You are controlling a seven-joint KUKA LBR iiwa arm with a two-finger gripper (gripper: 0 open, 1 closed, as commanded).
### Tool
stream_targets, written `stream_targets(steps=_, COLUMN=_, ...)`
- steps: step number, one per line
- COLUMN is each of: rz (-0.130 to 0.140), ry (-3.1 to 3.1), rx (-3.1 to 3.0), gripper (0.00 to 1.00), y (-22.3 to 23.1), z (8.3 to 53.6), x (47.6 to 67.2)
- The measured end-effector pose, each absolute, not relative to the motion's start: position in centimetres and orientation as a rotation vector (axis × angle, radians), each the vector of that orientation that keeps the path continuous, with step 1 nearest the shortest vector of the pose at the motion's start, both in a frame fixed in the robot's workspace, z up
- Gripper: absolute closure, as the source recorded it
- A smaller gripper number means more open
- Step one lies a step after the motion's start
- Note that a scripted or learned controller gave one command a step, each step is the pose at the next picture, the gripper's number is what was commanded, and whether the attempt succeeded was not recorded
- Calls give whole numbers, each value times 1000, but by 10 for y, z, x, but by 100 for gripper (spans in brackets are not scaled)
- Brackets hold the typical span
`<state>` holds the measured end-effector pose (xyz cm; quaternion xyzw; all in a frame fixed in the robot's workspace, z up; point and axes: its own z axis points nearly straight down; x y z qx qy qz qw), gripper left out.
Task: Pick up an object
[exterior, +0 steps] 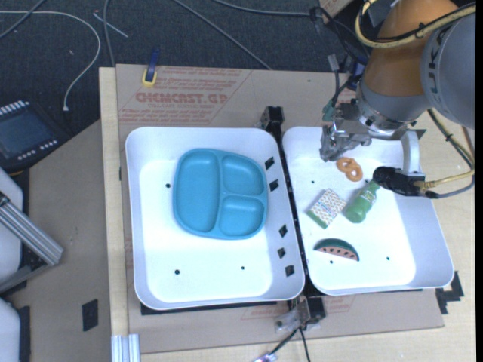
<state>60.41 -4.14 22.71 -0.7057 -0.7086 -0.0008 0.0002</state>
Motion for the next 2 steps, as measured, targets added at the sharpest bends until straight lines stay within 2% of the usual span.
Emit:
stream_targets(steps=1, rz=-4, ry=-2227, rx=-2217, gripper=100, y=10, z=235, x=605)
stream_targets(steps=2, rz=1, ry=-2225, rx=-2211, gripper=100, y=67, z=222, x=598)
